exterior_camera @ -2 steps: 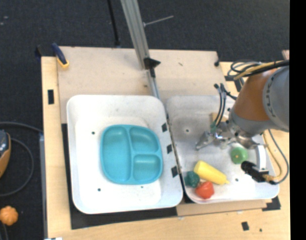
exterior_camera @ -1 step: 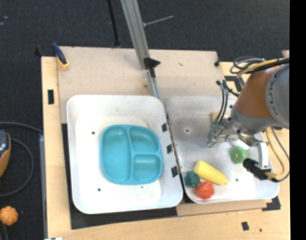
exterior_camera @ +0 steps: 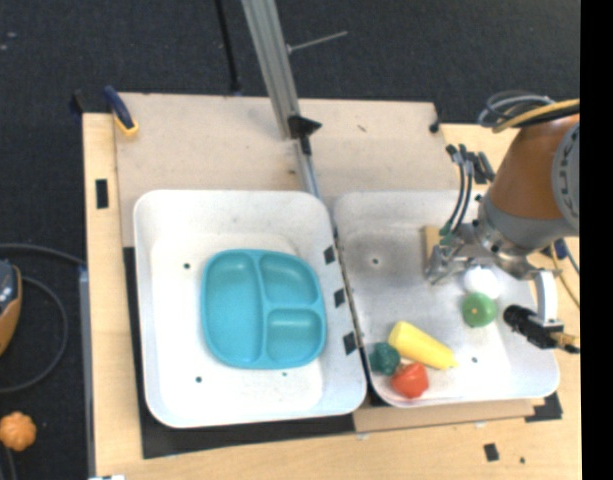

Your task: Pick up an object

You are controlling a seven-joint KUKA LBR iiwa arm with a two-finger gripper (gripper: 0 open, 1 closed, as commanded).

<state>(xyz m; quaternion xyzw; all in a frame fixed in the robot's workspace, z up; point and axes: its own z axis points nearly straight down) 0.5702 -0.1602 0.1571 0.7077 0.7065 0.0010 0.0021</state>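
Gripper (exterior_camera: 444, 266) state you cannot tell as it hovers low in your right bin (exterior_camera: 386, 230), apart from the yellow toy (exterior_camera: 422, 345), with the blue tray (exterior_camera: 263, 308) left.

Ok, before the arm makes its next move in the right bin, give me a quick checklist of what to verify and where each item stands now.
1. Gripper over the right shallow white bin: ok, it sits over that bin's upper half.
2. Something between the fingers: cannot tell, too small and blurred.
3. Targets available: ok, a yellow elongated toy, a red rounded toy, a dark green toy and a green round toy lie in the right bin.
4. Targets separated: not ok, yellow, red and dark green cluster together at the near edge.
5. Turquoise compartment plate out of the way: ok, it lies in the left bin.
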